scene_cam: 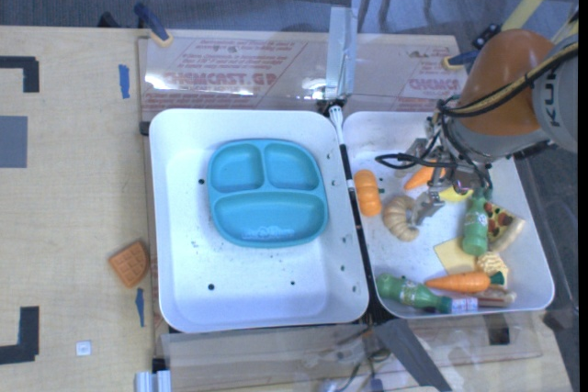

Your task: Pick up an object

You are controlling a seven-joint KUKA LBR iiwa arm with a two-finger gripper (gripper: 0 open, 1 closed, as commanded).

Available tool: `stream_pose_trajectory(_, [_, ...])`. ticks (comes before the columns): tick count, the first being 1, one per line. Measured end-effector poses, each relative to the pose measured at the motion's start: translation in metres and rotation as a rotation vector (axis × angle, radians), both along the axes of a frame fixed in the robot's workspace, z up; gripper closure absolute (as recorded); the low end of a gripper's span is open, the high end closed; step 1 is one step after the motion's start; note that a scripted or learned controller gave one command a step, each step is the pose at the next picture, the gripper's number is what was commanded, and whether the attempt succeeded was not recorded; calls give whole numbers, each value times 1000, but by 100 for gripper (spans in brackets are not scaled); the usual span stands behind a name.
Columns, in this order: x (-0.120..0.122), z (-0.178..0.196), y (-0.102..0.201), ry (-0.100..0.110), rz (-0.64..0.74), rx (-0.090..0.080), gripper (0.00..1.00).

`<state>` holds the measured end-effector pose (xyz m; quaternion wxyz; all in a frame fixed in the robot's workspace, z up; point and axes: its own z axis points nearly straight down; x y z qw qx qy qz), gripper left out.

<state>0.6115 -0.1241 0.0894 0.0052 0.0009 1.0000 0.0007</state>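
We see the gripper low over the right bin, near its centre, with the croissant just at its eight o'clock; whether the fingers are spread or clenched we cannot tell. The croissant's long axis runs roughly ten to four. At its ten o'clock lies an orange piece, upright. At four o'clock from the gripper we find a green bottle, pizza slice and cheese; a carrot and second bottle lie along the near wall. The left bin holds a blue plate. A waffle sits on the worktop.
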Motion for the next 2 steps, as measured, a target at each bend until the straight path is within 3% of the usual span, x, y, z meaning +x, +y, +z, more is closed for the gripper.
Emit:
stream_pose_trajectory(1, [5, 15, 0, -17, 2, -3, 100])
stream_pose_trajectory(2, [18, 164, 57, -9, -110, 0, 100])
